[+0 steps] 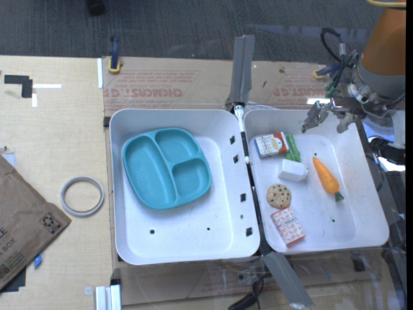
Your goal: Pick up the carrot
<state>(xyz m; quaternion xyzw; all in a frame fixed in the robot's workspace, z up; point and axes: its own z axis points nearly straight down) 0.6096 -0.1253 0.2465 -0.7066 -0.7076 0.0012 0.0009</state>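
Note:
The carrot [326,175] is orange with a small green top pointing toward the near right. It lies on the floor of the right bin [361,231], in the bin's right half. My gripper [328,121] hangs over the far right part of that bin, beyond the carrot and apart from it. Its two fingers are spread open with nothing between them. Above it rises the grey wrist with the orange band [386,34].
Left of the carrot in the right bin lie a red-and-white carton [271,144], a green piece [292,147], a white block [292,170], a cookie [278,196] and a red packet [286,227]. The left bin [187,237] holds a blue divided plate [168,167]. A tape ring [82,194] lies on the bench.

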